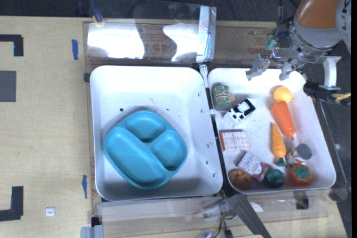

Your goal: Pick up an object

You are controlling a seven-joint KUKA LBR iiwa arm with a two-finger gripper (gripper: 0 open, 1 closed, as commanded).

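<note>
My gripper (273, 69) hangs over the far rim of the right bin (321, 120), open, with nothing between its fingers (256, 71). Just below and right of it lies a yellow-orange ball (283, 93), touching the top of a long orange carrot (284, 118). A smaller carrot (278, 142) lies below that. A green can (222, 96) and a black-and-white toy (241, 110) sit near the bin's left wall. Along the near side are a pink packet (234, 140), a wrapper (249, 163), a brown bun (240, 177), a green lump (274, 176), a tomato (300, 174) and a grey disc (303, 150).
The left bin (111, 86) holds a blue divided plate (146, 147). A clear plastic panel (150, 36) stands behind the bins. Cables (329, 95) run along the right bin's right edge.
</note>
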